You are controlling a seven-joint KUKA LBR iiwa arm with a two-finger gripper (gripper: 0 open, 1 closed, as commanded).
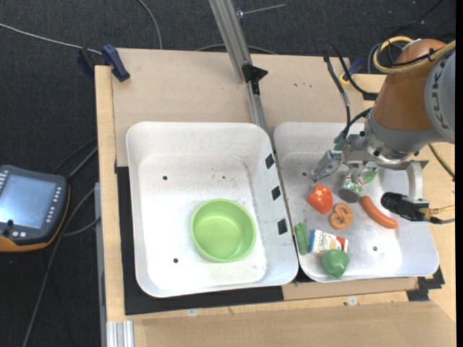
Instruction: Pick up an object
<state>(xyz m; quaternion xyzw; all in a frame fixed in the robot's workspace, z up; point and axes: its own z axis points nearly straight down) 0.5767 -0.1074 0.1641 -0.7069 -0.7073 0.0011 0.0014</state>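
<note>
Hovering just above the red pepper (320, 197), the claw (346, 170) hangs.

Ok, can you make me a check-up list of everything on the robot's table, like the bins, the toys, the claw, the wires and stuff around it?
Surface: wooden bench bearing left white bin and right white bin.
Job's things, right bin: red pepper-shaped toy, orange pretzel-shaped ring, orange sausage-shaped toy, small printed carton, round green toy.
Clutter: round green plastic bowl in left bin.
Grippers: gripper low over right bin, near the pepper.
Cables: black cables on floor.
Surroundings: handheld control pendant, slanted metal pole.
</note>
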